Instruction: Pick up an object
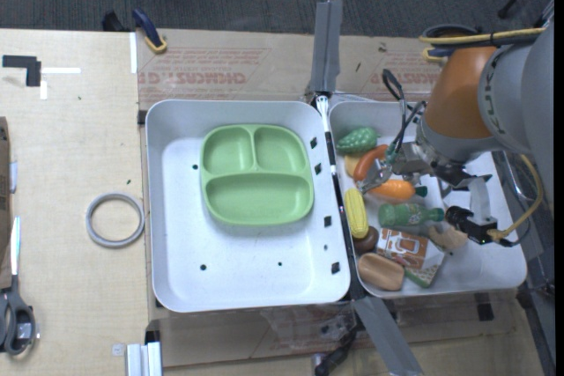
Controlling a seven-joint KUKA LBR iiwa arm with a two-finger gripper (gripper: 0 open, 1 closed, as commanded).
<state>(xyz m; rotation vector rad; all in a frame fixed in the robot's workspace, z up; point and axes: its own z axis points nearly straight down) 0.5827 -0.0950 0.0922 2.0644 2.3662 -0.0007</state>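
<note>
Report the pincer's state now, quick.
Pincer: low in the right bin, down among the toy foods by the orange carrot; open or closed cannot be told.

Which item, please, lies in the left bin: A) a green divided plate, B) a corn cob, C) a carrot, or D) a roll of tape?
A: the green divided plate lies alone in the left bin, while the toy food sits in the right bin and the roll of tape lies on the bench.
</note>
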